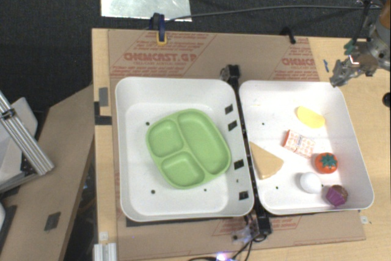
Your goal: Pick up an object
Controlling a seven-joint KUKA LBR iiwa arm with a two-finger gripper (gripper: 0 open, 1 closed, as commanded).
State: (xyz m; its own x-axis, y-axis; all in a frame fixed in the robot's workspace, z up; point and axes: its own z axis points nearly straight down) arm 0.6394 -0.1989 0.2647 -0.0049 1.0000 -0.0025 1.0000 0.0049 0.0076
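Camera view: gripper (342,75) sits at the upper right, just outside the far right corner of the right shallow white bin (354,137), above the bench rather than the bin. Nothing visible between its tips; too small and blurred here, so I cannot tell if it's released or clenched.

Right bin contents, all lying on the floor of the bin:
- flat yellow oval piece (310,117), nearest the far wall
- small pink-and-white patterned box (299,143), just below the yellow piece
- tan triangular wedge (266,161), against the left wall
- red tomato-like toy with green top (325,162), near the right wall
- white ball (310,182), just below the tomato
- purple round toy (335,195), in the near right corner, beside the ball

Left shallow white bin (131,131) holds a light green three-compartment plastic tray (188,148), roughly centred, turned at an angle.
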